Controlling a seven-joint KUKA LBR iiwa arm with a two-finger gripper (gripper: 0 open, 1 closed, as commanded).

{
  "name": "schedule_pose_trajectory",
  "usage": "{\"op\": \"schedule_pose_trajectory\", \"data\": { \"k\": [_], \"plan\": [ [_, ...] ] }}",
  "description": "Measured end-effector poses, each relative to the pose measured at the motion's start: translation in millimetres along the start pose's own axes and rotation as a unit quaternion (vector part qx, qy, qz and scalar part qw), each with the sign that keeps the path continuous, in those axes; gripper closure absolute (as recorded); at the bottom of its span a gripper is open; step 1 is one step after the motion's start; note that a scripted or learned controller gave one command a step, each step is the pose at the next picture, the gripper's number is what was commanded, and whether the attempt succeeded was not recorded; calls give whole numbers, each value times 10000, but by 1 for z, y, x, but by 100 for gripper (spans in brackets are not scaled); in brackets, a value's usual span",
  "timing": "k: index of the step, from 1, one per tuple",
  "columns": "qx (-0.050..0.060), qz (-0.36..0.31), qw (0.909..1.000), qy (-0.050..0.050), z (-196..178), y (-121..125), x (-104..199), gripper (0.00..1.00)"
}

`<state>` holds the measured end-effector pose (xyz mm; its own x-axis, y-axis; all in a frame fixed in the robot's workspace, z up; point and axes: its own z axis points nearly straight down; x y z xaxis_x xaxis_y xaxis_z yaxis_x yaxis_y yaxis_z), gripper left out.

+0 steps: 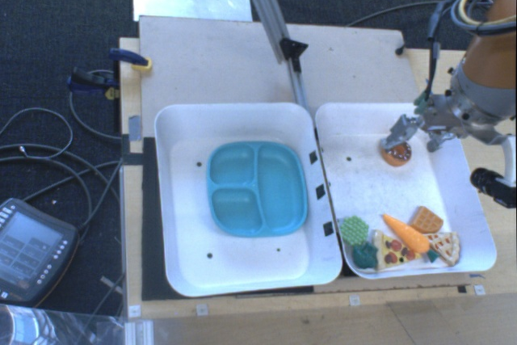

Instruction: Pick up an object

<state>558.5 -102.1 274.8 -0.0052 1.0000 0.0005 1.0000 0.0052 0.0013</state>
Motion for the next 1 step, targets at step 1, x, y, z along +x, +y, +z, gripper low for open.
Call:
{"op": "schedule_pose_trajectory", "data": {
  "k": [1],
  "plan": [
    [-4, 11, 10000, -1, 0, 0, 0, 0]
  ]
}}
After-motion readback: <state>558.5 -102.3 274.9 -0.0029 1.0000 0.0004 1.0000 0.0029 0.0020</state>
